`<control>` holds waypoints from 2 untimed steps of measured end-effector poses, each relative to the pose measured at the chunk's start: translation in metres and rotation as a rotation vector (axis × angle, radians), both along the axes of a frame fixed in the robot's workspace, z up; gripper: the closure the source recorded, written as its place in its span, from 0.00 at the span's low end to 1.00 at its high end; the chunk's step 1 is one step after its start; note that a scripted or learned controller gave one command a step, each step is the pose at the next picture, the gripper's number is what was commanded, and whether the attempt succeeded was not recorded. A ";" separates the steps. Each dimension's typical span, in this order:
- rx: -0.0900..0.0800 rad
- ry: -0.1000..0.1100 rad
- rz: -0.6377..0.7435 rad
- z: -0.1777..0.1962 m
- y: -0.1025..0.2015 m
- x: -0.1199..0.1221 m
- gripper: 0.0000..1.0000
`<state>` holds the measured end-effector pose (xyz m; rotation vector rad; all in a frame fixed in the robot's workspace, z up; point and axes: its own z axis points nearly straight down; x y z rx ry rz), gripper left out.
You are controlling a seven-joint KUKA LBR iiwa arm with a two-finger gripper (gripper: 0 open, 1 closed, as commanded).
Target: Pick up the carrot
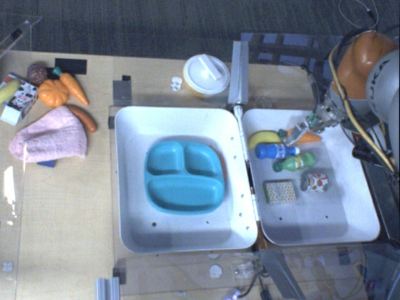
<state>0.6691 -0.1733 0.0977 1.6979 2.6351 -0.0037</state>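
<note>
Center the claw (304, 130) over the carrot (306, 137) in the right bin (350, 230); finger state cannot be determined. Avoid the blue bottle (277, 150).

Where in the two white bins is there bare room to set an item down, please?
Right bin: the bare front strip below the sponge and the small can. Left bin: the margin around the blue tray. It is crowded at the right bin's back, where banana, blue bottle, green bottle, carrot and gripper cluster.
</note>
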 end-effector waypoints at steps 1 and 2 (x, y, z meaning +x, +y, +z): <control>-0.005 -0.006 0.004 0.009 -0.001 0.001 1.00; 0.005 -0.001 -0.139 0.117 0.017 0.001 1.00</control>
